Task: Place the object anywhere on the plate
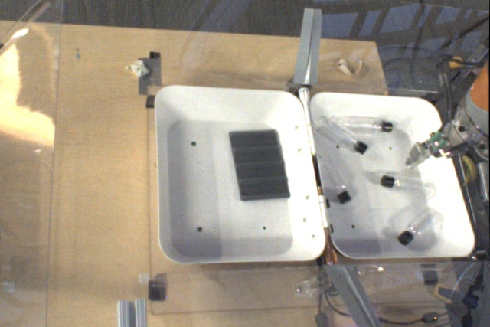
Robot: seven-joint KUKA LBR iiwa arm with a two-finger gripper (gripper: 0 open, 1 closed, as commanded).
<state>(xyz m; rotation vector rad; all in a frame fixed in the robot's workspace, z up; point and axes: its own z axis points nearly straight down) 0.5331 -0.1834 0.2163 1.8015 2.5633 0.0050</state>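
Observation:
A dark grey ribbed plate (pixel 260 165) lies flat in the middle of the left white bin (pixel 172 188). The right bin (pixel 452 241) holds several clear tubes with black caps: one near the back (pixel 367 123), one slanting below it (pixel 342 138), one at mid right (pixel 402 182) and one at the front right (pixel 417 230). A small black cap (pixel 343 197) lies by itself near the left wall. My gripper (pixel 417 155) reaches in from the right and hovers over the right side of that bin, above the mid-right tube. I see nothing held in it.
A grey metal post (pixel 308 46) stands behind the seam between the bins. Small black brackets (pixel 151 73) sit at the left bin's corners. Cables and the arm's orange band (pixel 481 92) crowd the right edge. The wooden bench (pixel 84 165) spreads out to the left.

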